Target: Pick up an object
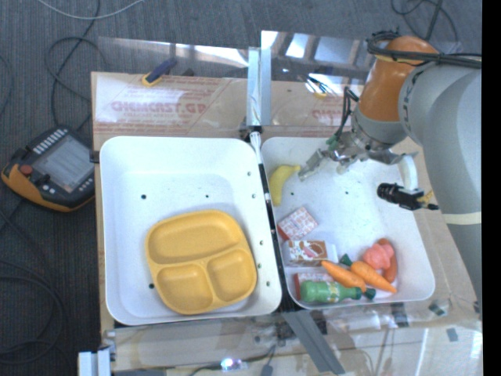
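Note:
My gripper (pixel 326 163) hangs over the back of the right bin (pixel 419 245). Its fingers are spread open and nothing sits between them. One fingertip (pixel 307 168) points toward a yellow banana (pixel 280 180), which lies just to its left against the bin's left wall. Nearer the front lie a red-and-white packet (pixel 297 223), a small red box (pixel 308 251), two carrots (pixel 357 275), a green bottle (pixel 326 292) and a pink-orange toy (pixel 381 255).
The left bin (pixel 129 178) holds a yellow divided plate (pixel 202 258). A black fitting (pixel 399 195) sits at the right bin's right rim. A teach pendant (pixel 51 168) lies on the floor to the left. Clear panels stand behind the bins.

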